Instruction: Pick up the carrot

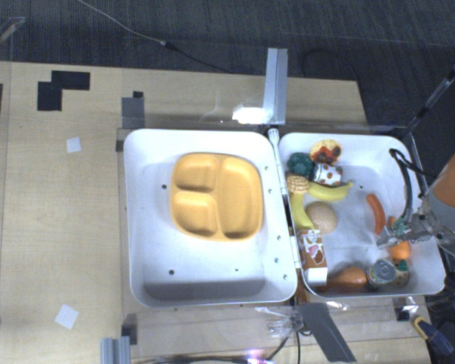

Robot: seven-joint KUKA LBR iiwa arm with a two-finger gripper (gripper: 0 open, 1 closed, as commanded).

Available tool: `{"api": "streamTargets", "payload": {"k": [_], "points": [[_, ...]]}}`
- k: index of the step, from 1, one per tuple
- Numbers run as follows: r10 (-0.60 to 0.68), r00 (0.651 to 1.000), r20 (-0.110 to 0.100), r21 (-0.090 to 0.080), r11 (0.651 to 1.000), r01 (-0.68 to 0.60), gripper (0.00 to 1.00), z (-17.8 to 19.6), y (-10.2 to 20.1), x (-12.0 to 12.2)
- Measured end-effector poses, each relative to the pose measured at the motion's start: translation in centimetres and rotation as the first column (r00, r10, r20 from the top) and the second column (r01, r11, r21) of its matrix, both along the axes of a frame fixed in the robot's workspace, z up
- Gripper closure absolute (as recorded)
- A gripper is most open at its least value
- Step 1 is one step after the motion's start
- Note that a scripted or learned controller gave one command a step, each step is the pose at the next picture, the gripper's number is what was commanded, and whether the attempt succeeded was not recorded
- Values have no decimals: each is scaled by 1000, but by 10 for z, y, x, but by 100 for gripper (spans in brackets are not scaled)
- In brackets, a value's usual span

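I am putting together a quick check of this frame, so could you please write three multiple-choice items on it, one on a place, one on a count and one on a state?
1. Where does the yellow plastic divided plate lie?
A. left white bin
B. right white bin
C. bare bench

2. How many compartments does that plate have?
A. two
B. three
C. five

3. How does the long orange carrot lie?
A. flat on the bin floor
B. lifted above the bin
C. on the plate

Answers:
1. A, it sits in the left bin.
2. B, two small sections on its left and one large section on its right.
3. A, it rests in the right bin, just left of the gripper.
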State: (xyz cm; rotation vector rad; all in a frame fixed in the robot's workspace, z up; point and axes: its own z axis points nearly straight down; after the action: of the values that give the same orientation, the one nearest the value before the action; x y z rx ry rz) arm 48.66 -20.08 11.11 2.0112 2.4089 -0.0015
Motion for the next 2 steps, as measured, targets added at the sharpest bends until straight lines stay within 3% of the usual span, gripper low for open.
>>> {"api": "streamTargets", "payload": {"k": [1,2], "points": [[23,1000,7,6,1000,-23,100,75,144,3],[18,1000,5,3,1000,-18,0,74,140,2]]}}
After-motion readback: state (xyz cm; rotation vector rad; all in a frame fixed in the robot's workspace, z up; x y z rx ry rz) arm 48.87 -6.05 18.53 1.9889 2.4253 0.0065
